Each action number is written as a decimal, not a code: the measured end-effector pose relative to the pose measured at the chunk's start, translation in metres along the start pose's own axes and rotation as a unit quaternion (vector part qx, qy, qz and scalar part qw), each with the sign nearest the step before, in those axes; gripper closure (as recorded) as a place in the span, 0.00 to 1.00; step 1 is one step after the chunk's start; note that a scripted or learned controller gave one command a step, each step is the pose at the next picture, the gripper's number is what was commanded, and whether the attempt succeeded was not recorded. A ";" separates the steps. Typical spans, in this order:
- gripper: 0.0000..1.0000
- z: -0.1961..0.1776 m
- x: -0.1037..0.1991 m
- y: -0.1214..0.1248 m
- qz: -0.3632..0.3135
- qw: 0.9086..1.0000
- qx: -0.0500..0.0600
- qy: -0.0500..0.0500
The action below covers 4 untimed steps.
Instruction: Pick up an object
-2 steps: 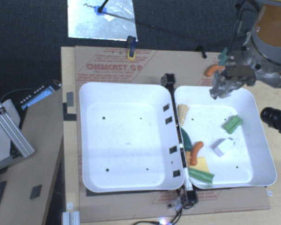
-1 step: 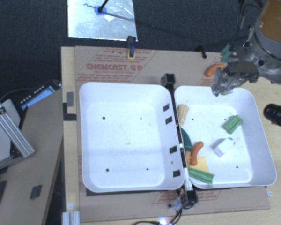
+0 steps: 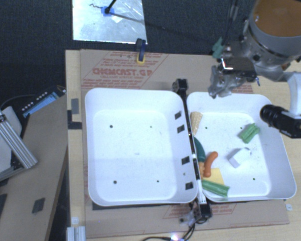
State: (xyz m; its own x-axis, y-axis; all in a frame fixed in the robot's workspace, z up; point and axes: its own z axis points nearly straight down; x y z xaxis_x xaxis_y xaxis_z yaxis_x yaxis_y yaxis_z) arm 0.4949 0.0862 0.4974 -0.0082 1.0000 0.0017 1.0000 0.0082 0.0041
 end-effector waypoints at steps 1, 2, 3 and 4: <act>1.00 -0.013 0.051 -0.008 -0.001 1.000 0.001 0.000; 1.00 -0.024 0.048 -0.007 0.000 1.000 0.000 0.000; 1.00 -0.035 0.048 -0.007 -0.002 1.000 -0.001 0.001; 1.00 -0.046 0.048 -0.007 -0.004 1.000 -0.002 0.001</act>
State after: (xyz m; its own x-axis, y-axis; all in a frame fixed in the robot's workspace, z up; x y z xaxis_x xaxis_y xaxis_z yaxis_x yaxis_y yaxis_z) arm 0.4878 0.1345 0.5432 -0.0164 0.9999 0.0044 0.9998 0.0164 0.0088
